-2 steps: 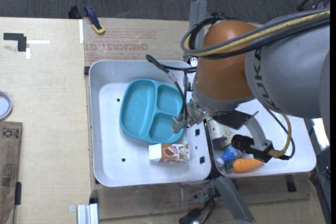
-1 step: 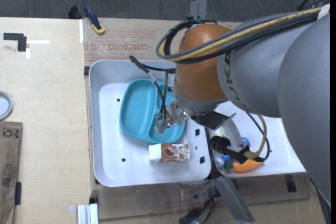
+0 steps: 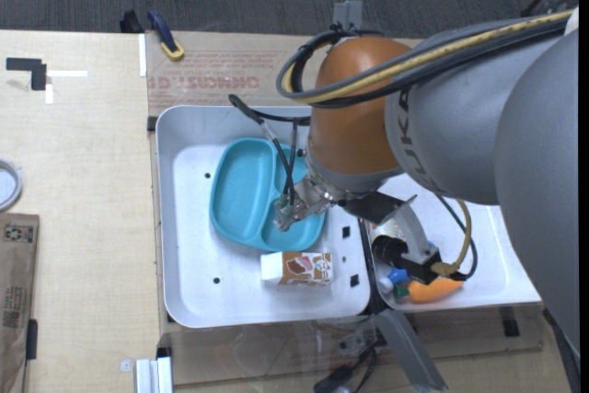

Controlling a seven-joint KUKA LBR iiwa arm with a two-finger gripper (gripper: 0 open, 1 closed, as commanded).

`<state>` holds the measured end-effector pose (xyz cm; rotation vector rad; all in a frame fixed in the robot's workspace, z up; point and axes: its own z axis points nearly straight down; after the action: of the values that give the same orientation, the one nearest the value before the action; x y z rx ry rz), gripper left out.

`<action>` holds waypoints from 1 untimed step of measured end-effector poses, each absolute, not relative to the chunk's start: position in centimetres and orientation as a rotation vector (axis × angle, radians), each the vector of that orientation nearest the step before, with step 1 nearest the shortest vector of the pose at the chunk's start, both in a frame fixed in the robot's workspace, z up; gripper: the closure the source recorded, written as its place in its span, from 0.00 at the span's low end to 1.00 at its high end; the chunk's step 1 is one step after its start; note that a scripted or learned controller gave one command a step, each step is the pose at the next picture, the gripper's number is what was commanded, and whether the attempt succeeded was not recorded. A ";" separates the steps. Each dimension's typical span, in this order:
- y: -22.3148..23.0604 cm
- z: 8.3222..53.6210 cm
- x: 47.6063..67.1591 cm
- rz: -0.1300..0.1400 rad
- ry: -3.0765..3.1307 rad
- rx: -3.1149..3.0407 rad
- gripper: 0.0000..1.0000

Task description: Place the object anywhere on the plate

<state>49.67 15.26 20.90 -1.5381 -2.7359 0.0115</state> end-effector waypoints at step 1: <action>18.9 23.0 47.8 0.003 -2.889 -1.235 1.00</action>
<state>47.80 18.91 22.97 -1.2351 -2.8887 0.0032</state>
